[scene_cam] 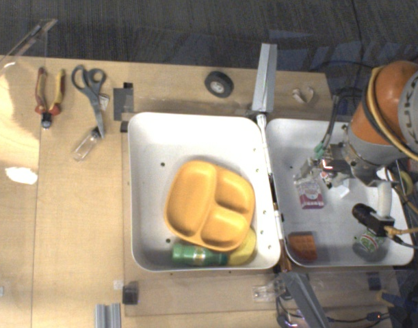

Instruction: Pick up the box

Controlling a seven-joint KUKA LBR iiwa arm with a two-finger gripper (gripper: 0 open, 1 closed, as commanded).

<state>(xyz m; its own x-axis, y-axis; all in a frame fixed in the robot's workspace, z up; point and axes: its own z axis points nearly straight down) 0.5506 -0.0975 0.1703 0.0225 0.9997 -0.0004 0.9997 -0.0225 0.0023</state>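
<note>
Right bin (291,137): arm reaches in from the right, pincer (323,169) low over the bin's middle. I cannot tell from this angle whether the pincer is spread or pressed together; too much hardware bunched around the tip. The box (310,196), small, pale with a pink-and-white face, lies on the bin floor just beside the pincer, on its near left side. I can't make out whether the two touch, and I see nothing gripped. Same bin: a brown block (302,244) in the near left corner, well apart from the box, and a round grey-green thing (370,247) toward the near right corner. Left bin (137,183): a yellow divided tray (210,203) lies tilted across the middle, its near edge resting over a green bottle (193,255) on its side and a yellow rounded thing (245,250) against the near wall. On the counter (58,251) beyond the bins: red-handled pliers (48,94), scissors (92,91), a dark roll of tape (219,84).
</note>
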